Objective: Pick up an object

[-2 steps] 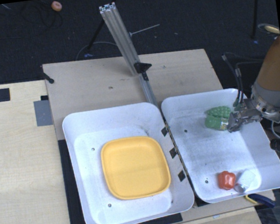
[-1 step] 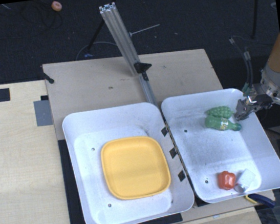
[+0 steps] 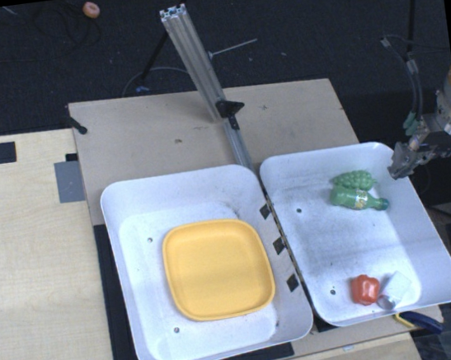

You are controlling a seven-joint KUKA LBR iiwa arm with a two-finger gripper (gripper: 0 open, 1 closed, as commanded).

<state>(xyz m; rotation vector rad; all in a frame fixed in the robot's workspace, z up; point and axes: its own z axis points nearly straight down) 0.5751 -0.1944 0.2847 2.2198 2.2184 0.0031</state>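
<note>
**Hand at the right bin's far edge, objects lying loose**

The dark two-finger hand [image 3: 402, 160] sits at the upper right rim of the right shallow white plastic bin [image 3: 419, 223], at the edge of the view. Nothing shows between its fingers, and whether they are spread or closed cannot be told from here.

Inside the right bin, a green knobbly plastic toy [image 3: 355, 191] lies in the far half, near the hand but apart from it. A small red rounded toy [image 3: 364, 289] rests in the near right corner, touching a pale, translucent piece [image 3: 393, 289] just beside it.

The left shallow white plastic bin [image 3: 133, 230] holds a square yellow plate with rounded corners [image 3: 218, 267], lying flat near its middle.

Both bins sit side by side on the light wooden table [image 3: 38, 268]. A grey metal rail [image 3: 198, 54] slants up from between the bins.
</note>
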